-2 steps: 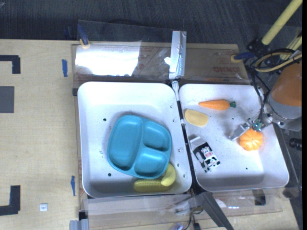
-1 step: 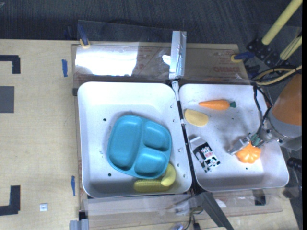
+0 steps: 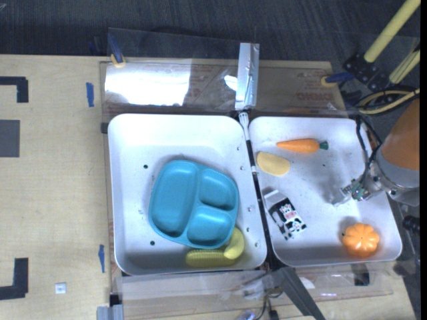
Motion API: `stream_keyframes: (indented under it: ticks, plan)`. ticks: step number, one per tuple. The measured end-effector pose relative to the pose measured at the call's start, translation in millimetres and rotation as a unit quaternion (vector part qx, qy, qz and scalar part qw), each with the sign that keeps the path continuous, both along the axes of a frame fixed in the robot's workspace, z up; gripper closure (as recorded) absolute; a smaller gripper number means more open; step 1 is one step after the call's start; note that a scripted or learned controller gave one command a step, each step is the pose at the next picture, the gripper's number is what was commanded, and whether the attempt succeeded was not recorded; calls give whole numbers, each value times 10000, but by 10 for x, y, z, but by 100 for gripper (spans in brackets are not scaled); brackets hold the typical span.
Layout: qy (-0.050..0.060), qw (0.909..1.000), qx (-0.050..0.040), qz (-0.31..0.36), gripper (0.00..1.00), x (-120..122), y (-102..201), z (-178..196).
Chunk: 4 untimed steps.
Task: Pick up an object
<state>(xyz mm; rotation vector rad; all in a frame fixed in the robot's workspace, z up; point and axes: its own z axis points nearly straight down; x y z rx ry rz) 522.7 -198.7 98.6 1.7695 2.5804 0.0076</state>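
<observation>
Since nothing is seen between the fingers, the pick is judged not yet done. Nearest in the right bin [image 3: 395,245], a small orange pumpkin [image 3: 361,239] is found at the near right, and a black-and-white cow-print carton [image 3: 286,214] lies near the left wall, its long axis slanted from far left to near right. In the left bin [image 3: 127,179], a yellow banana [image 3: 217,253] is tucked against a blue divided plate [image 3: 193,204]. The gripper [image 3: 355,191] is held low by the right wall; whether it is spread or pressed together cannot be told. Farther off, a yellow lemon-like piece [image 3: 273,163] and a carrot [image 3: 298,146] lie crosswise, the carrot's green top pointing right.
</observation>
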Motion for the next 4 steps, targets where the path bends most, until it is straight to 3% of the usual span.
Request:
stream_keyframes:
  ticks: [1, 2, 3, 4]
  plan:
    - [36, 9841, 18, -1776, 100, 428, -204, 750]
    - [37, 9982, 4, 594, 100, 243, 228, -108]
    - [12, 9999, 12, -151, 100, 894, 613, 1096]
    - [55, 9999, 13, -163, 0, 872, 600, 1054]
